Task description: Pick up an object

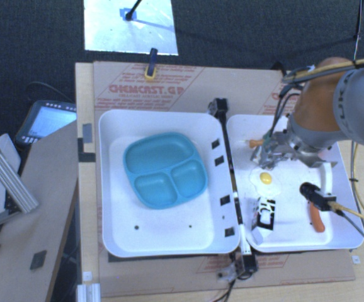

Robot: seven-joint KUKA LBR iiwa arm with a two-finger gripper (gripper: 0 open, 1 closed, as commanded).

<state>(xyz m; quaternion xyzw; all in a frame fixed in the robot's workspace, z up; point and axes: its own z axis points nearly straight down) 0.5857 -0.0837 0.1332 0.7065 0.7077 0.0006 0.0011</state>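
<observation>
My gripper [265,158] hangs low over the back left part of the right bin [295,241]. Just in front of it lies a toy fried egg [265,179], white with a yellow yolk. A small orange piece [255,143] lies right behind the gripper, near the bin's back left. A black and white object [266,214] rests near the front left corner of the same bin. An orange stick-shaped item [318,220] lies toward the front right. I see nothing held in the gripper.
The left bin [113,231] holds a blue divided plate [165,168]. A black divider strip [227,168] runs between the two bins. The grey arm [339,109] comes in from the right, above the right bin's back edge.
</observation>
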